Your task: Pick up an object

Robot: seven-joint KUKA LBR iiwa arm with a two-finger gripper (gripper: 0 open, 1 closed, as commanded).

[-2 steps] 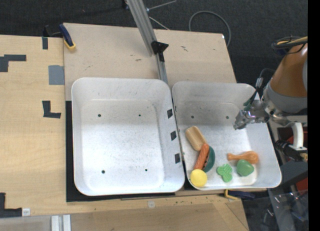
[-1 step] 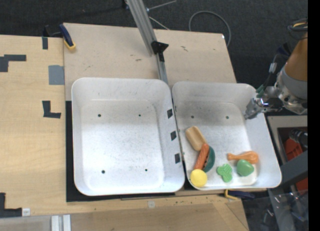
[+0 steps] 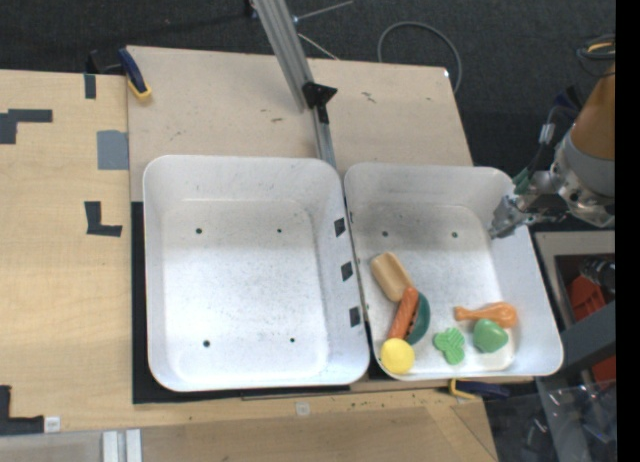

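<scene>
The right bin (image 3: 440,190) holds several toy foods near its front. A tan bread roll (image 3: 391,275) lies mid-left, with an orange carrot (image 3: 404,313) on a dark green piece (image 3: 420,318) just below it. A yellow lemon (image 3: 397,355) sits at the front left. To the right lie a light green piece (image 3: 450,344), a green pepper (image 3: 489,335) and an orange piece (image 3: 486,314). My gripper (image 3: 507,214) hangs over the bin's right rim, apart from all the toys, with nothing seen between its fingers.
The left bin (image 3: 240,270) stands beside the right one. A slanted metal pole (image 3: 285,35) rises behind the bins. A cable loop (image 3: 420,45) lies on the dark floor at the back. Wooden bench surface extends to the left.
</scene>
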